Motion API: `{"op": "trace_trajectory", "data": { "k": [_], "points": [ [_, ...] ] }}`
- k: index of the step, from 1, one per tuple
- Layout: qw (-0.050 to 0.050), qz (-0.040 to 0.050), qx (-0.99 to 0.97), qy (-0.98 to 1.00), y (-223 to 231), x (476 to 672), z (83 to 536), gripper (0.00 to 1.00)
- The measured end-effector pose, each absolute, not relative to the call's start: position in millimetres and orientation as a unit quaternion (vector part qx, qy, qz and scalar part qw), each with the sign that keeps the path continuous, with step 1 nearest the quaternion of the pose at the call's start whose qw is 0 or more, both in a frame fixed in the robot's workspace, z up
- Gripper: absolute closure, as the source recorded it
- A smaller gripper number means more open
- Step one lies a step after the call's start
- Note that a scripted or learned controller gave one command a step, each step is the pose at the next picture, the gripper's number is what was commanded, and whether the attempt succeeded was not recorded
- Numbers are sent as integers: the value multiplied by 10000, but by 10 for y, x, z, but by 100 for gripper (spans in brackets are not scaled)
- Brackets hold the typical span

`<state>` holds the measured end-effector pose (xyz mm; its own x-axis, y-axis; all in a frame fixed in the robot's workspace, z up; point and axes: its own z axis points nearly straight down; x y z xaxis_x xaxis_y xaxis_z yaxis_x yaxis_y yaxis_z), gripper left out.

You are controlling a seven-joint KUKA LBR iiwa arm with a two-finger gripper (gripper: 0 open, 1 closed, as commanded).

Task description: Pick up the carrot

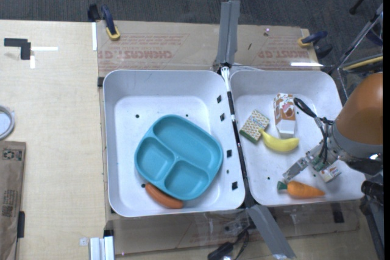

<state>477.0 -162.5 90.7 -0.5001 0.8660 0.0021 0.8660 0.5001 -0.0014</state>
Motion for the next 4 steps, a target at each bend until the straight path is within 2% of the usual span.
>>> {"op": "trace_trajectory", "data": {
  "k": [1,2,3,4],
  "points": [
    [6,-4,-5012,-8653,-1626,4776,994,100],
    [8,-3,-5011,-8654,-1627,4775,995,0],
    [4,-3,-3475,-9377,-1340,4778,916,0],
    [-11,-10,-3494,-9370,-1345,4789,1008,100]
  ]
}}
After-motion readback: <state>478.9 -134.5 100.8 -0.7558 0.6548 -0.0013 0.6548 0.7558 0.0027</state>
